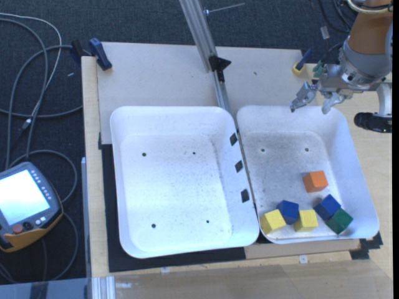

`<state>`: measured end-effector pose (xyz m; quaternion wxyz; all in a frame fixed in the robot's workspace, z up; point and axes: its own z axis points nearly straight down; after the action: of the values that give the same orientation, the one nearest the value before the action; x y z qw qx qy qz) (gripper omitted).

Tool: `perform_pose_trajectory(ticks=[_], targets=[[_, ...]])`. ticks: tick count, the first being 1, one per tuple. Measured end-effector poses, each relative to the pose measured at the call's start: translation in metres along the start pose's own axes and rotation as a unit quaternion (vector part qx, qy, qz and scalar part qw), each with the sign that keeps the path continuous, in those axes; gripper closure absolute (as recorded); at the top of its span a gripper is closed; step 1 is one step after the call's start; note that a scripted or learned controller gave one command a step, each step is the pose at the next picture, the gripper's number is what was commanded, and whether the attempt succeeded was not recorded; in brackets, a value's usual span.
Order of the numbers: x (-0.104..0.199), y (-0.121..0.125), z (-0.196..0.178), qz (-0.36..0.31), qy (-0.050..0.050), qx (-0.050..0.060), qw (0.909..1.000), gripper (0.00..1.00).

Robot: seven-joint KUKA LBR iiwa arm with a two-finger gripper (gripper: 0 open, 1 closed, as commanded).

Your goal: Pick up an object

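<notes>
The arm (368, 39) wears an orange band above a grey wrist ring. Below the ring sits a metallic silver pincer (310, 104) with two slim grey fingers (299, 100).

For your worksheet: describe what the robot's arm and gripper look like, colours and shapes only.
The arm is a thick rounded cylinder with an orange band over a grey wrist section. Its gripper is pale grey metal, ending in two slim pointed fingers.
</notes>
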<state>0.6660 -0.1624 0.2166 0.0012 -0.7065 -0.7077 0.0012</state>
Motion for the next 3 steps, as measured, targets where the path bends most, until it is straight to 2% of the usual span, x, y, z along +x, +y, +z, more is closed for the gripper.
perform_pose_trajectory(ticks=[1, 2, 3], targets=[[-0.011, -0.020, 0.114, 0.001, 0.001, 0.003, 1.0000, 0.00], [-0.003, -0.014, 0.080, 0.000, 0.000, -0.004, 1.0000, 0.00], [-0.013, -0.060, 0.120, 0.002, 0.001, 0.002, 1.0000, 0.00]])
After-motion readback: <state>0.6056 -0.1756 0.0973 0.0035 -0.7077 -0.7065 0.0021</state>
